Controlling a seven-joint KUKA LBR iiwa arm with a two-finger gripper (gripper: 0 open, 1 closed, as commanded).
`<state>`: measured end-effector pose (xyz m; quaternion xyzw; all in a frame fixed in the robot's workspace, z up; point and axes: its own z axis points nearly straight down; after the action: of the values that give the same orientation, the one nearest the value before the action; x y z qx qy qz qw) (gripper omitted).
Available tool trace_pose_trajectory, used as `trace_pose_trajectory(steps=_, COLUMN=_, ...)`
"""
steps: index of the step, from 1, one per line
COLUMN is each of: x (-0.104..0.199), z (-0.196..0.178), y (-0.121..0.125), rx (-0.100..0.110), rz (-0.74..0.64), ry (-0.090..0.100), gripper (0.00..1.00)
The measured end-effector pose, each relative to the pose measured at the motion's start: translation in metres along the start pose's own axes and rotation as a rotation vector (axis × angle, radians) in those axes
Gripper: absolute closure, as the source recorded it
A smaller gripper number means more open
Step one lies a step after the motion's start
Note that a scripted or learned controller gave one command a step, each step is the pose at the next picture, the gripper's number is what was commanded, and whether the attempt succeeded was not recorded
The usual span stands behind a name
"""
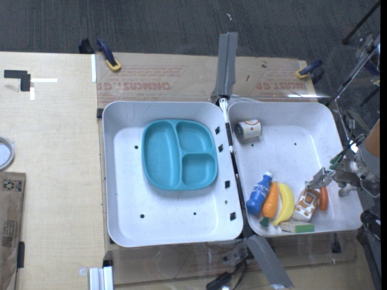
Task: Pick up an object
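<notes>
Clutter is the risk — the gripper (320, 180) hangs at the right bin's (284, 138) near-right corner over a small carton (306, 205) and an orange piece (323, 198), banana (285, 203) just beside. I cannot tell its jaw state; a descent may nudge neighbours — or hit the wall.

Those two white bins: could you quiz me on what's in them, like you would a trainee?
1. True or false: the teal divided plate lies in the left bin.
2. Which sits right beside the carrot? A) the banana B) the can C) the plate
3. Fill in: the end effector is over the ___ bin.

Key: 1 true; 2 A; 3 right.
</notes>
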<state>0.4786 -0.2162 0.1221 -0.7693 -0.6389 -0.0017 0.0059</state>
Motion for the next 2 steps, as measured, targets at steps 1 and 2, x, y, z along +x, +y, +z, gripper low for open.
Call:
trace_pose_trajectory(steps=1, x=0.0604, z=0.0321, y=0.0046, rx=-0.003, rz=-0.08, ry=-0.01, gripper=0.0)
trace_pose_trajectory(steps=2, x=0.0596, z=0.0235, y=0.0045, rx=-0.002, rz=-0.076, ry=-0.01, gripper=1.0)
